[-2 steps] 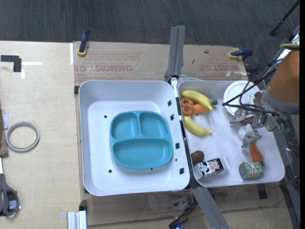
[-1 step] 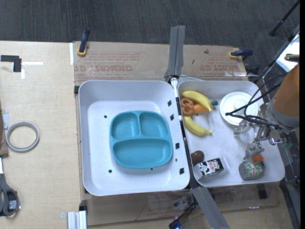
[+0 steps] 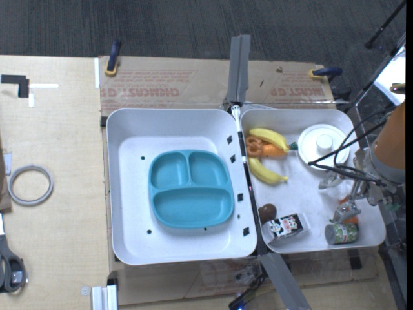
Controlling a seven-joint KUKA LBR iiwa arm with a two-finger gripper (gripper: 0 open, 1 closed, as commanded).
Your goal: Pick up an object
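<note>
The gripper [image 3: 349,206] is seen low in the right bin [image 3: 310,237], just above a small can [image 3: 341,232] lying on its side near the bin's lower right corner. Nothing is visibly held.

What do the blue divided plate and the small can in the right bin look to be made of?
Blue plate: probably moulded plastic, with an even matte colour, soft rounded dividers and no glare. Can: likely metal with a printed label; its end looks silvery, though it is too small to be sure.
</note>
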